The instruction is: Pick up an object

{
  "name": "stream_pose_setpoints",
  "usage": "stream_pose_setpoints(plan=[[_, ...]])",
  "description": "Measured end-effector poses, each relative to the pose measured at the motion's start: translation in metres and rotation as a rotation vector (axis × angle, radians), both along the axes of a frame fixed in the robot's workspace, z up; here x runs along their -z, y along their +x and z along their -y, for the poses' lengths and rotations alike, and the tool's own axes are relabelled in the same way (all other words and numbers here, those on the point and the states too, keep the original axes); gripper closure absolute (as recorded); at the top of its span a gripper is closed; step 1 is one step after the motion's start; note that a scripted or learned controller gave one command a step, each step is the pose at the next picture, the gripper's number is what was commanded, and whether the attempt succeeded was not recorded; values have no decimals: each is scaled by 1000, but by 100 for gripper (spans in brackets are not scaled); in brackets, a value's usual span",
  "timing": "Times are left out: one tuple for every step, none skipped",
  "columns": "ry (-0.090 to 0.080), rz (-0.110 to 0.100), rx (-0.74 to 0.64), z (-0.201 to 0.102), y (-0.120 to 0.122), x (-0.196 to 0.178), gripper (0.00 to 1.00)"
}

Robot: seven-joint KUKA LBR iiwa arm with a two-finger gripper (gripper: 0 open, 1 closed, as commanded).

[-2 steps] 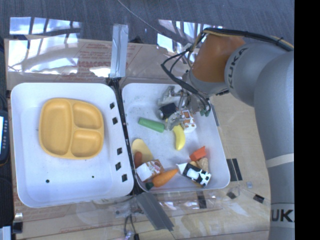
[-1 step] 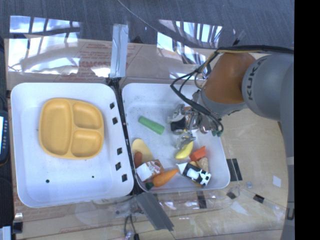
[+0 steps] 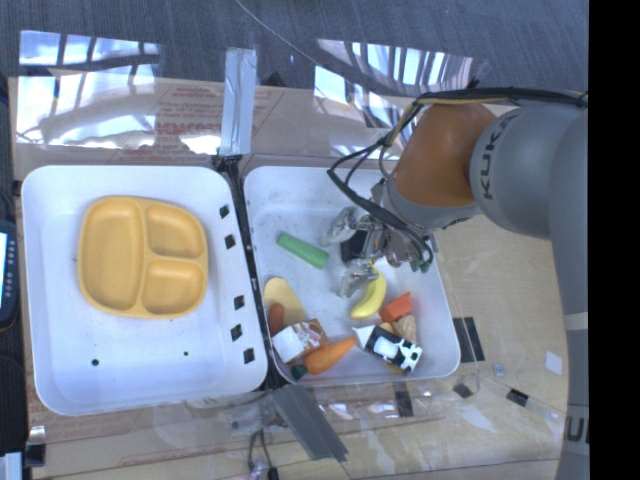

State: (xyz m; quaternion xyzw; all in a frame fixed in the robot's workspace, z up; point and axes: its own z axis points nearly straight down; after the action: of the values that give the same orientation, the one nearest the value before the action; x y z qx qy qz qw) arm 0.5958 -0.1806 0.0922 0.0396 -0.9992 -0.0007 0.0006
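"KUKA" lettering on grey arm (image 3: pixel 520 168)

Dark grey carpet (image 3: pixel 120 3) beyond cardboard-topped bench (image 3: pixel 300 108)

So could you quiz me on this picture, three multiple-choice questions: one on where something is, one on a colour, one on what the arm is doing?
1. Where is the yellow tray?
A. left bin
B. right bin
C. on the floor

2. What colour is the stick in the right bin's upper part?
A. blue
B. green
C. black

3. Where is the claw?
A. over the left bin
B. parked off the bench
C. down in the right bin, by the banana

Answers: 1 A, the tray lies in the left bin. 2 B, the stick is plainly green. 3 C, the claw is low among the toys, just above the banana.
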Motion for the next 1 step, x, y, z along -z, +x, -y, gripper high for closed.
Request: stream_pose_setpoints(plan=[[-1, 3, -6, -1, 2, -11, 100]])
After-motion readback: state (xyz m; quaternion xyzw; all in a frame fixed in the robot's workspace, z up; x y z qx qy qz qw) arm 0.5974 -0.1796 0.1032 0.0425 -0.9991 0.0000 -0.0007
